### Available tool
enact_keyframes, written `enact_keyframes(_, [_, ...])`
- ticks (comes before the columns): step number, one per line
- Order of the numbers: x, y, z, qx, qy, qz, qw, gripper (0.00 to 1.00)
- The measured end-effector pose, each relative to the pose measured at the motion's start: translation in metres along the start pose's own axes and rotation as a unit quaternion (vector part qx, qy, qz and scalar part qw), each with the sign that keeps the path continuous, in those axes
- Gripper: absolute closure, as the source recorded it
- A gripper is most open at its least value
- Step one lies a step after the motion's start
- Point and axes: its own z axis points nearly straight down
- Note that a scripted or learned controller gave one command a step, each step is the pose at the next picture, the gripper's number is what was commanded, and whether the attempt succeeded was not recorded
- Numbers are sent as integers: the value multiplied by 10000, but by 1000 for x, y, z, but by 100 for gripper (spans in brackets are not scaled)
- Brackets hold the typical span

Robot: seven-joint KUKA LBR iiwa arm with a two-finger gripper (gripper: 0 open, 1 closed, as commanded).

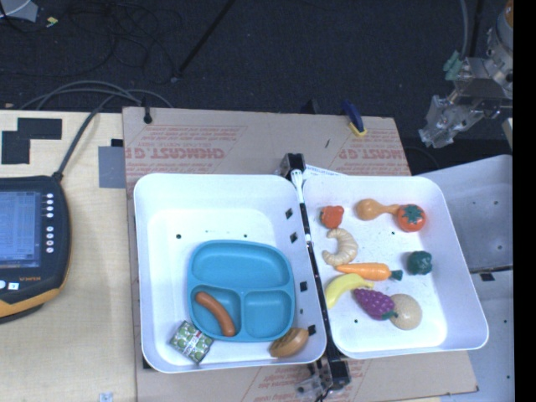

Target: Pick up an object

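Observation:
My gripper [442, 128] hangs at the upper right, above the dark floor beyond the bench and well clear of both bins. The right bin [456, 249] holds several toy foods: a red piece [332, 217], a tan gourd [368, 209], a tomato [410, 217], a curled pastry [342, 247], a carrot [366, 270], broccoli [419, 263], a banana [343, 288], purple grapes [375, 302] and a beige round piece [405, 311]. In the left bin [159, 224] a blue divided plate [251, 270] carries a sausage [215, 312].
A green-and-white packet [191, 342] and a brown roll [290, 342] lie by the plate's front edge. A teach pendant [29, 237] rests on the bench at far left. Cardboard [218, 145] lies under the bins, with a blue-and-yellow clip [356, 120] at its back edge.

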Motion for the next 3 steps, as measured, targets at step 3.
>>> enact_keyframes(3, [150, -6, -5, -106, 16, 16, 9999, 100])
